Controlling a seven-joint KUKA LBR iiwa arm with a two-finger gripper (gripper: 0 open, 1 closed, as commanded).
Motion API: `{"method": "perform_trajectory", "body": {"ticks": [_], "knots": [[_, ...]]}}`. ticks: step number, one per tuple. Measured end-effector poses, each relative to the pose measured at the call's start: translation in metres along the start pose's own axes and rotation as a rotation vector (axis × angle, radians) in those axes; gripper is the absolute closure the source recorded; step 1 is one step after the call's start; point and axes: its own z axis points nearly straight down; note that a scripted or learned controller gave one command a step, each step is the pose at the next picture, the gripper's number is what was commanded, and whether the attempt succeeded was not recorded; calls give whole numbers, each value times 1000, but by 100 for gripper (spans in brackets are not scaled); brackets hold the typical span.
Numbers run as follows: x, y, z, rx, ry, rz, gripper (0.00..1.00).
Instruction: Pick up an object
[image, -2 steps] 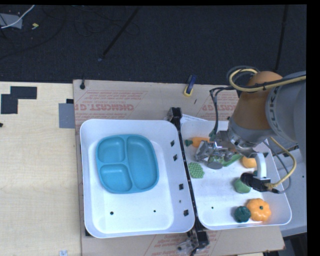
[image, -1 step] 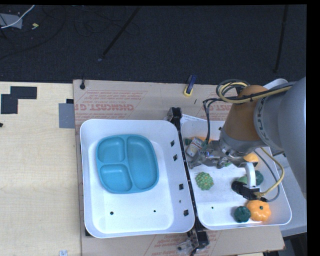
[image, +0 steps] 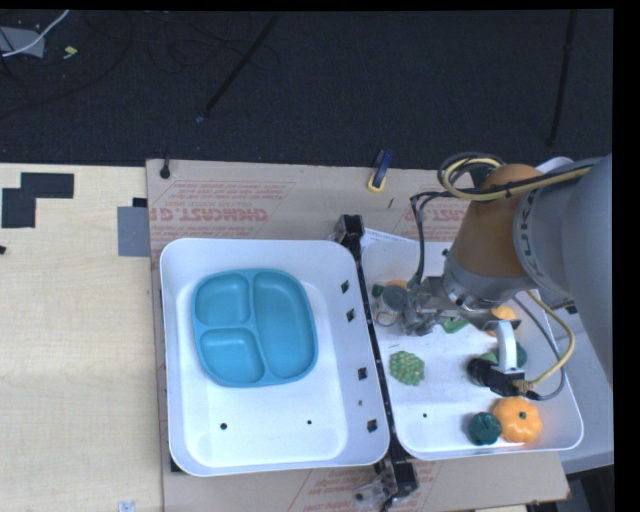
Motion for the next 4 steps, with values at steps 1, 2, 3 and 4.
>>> {"method": "perform_trajectory", "body": {"ticks": [1, 2, 3, 4], "knots": [[7, 7, -50, -8, -1, -6, 100], [15, 8, -96, -7, -1, -7, 100], [14, 8, -133, -8, -1, -7, 100], [46, -23, -132, -1, 0, -8, 100]]}}
